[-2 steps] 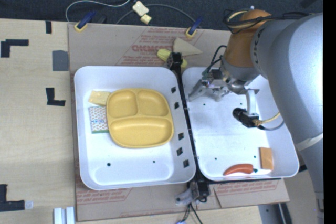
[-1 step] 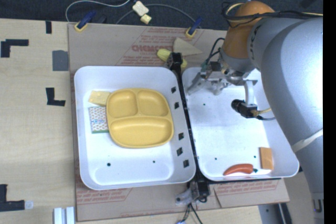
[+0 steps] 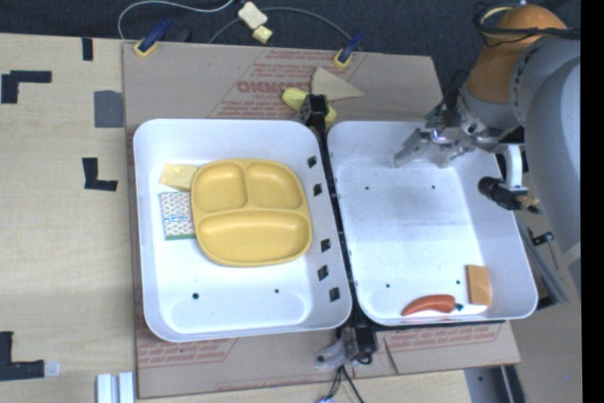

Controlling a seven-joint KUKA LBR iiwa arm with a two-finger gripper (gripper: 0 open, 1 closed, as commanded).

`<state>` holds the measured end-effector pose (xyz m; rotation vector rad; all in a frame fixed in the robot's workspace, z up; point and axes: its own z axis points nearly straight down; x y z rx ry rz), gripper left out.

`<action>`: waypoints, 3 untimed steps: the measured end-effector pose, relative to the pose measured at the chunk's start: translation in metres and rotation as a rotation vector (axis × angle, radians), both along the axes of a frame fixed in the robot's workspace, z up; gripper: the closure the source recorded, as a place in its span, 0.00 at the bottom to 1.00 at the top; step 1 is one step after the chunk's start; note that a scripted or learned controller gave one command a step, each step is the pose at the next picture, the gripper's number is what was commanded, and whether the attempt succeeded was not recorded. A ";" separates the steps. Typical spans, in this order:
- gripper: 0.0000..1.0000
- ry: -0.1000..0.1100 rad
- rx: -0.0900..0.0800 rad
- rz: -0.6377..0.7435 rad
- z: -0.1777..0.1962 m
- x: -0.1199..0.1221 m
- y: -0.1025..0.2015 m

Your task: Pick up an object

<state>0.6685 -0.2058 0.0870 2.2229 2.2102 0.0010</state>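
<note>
- The small orange-red sausage-shaped toy [image 3: 428, 305] lies flat near the front edge of the shallow white right-hand bin [image 3: 415, 231], long axis running roughly left-right along that front wall, with a slight upward curve in the middle.
- Just beside its right end sits a small tan rectangular block [image 3: 478, 284], long axis running front to back, so pretty much at right angles to the sausage. Can't tell whether the two touch.
- The grey two-finger gripper [image 3: 427, 146] sits over the back of the right bin, well apart from both of those things. Its fingers look spread a bit with nothing between them.
- The grey arm with its orange band [image 3: 500, 61] comes in from the right.
- The shallow white left-hand bin [image 3: 151, 297] holds a yellow plastic divided plate [image 3: 251, 210], three compartments, two small ones at the back and a big one at the front.
- Tucked at the plate's left edge: a pale yellow flat piece [image 3: 176, 175] and a small patterned card with a green edge [image 3: 176, 214]. The print on it is too small to read.
- The brown cardboard sheet [image 3: 236, 80] on the desk under the bins has red printed lettering, not legible.
</note>
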 end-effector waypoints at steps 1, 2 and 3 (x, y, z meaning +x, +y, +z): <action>0.00 0.001 0.002 0.010 0.000 -0.020 0.059; 0.00 0.003 0.003 0.011 -0.001 -0.029 0.115; 0.00 0.003 0.004 0.008 -0.002 0.001 0.096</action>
